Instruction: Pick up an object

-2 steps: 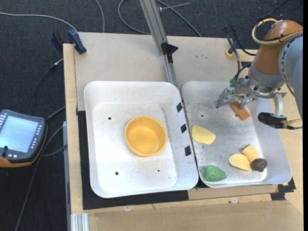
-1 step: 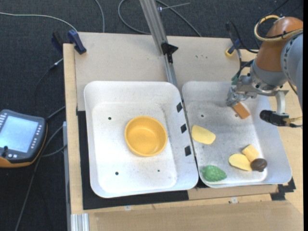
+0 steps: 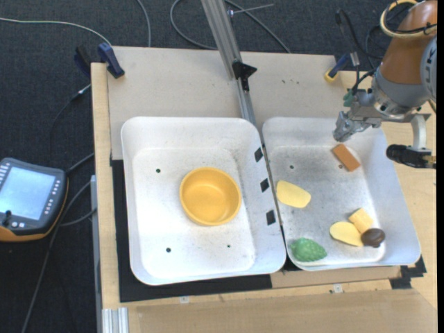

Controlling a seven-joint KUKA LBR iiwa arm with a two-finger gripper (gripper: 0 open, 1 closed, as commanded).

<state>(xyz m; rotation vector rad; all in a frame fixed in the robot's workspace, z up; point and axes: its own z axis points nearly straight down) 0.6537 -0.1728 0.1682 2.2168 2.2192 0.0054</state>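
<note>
- The desk [image 3: 180, 82] carries two shallow white bins side by side; the left bin [image 3: 139, 144] sits toward the desk's left edge and the right bin [image 3: 395, 200] toward its right edge, their inner rims touching along the middle.
- A bare strip of desk runs along the far edge behind both bins, with a blue clamp [image 3: 111, 60] at the far left corner and another blue clamp [image 3: 338, 66] near the far right corner.
- A metal post [image 3: 222, 26] slants up from the far edge at the seam between the bins.
- The left bin holds a yellow bowl [image 3: 210, 196] near its centre, upright, with open floor all round it.
- In the right bin, an orange-brown block [image 3: 346, 157] lies toward the far side, tilted, apart from the rest.
- A pale yellow piece [image 3: 293, 195] lies near the bin's left wall, mid-depth.
- At the near right corner cluster a yellow slice [image 3: 345, 233], a yellow cylinder [image 3: 360, 220] and a dark brown ball [image 3: 373, 237], touching or just beside one another.
- A green lump [image 3: 307, 249] sits at the near left corner against the rim.
- The middle of the right bin's floor lies open.
- The arm [image 3: 409, 54] reaches in over the desk's far right corner, wrist angled down and leftward.
- The claw [image 3: 345, 130] hangs just above and beside the orange-brown block; nothing is seen between its tips, and I cannot tell whether they are apart or together.
</note>
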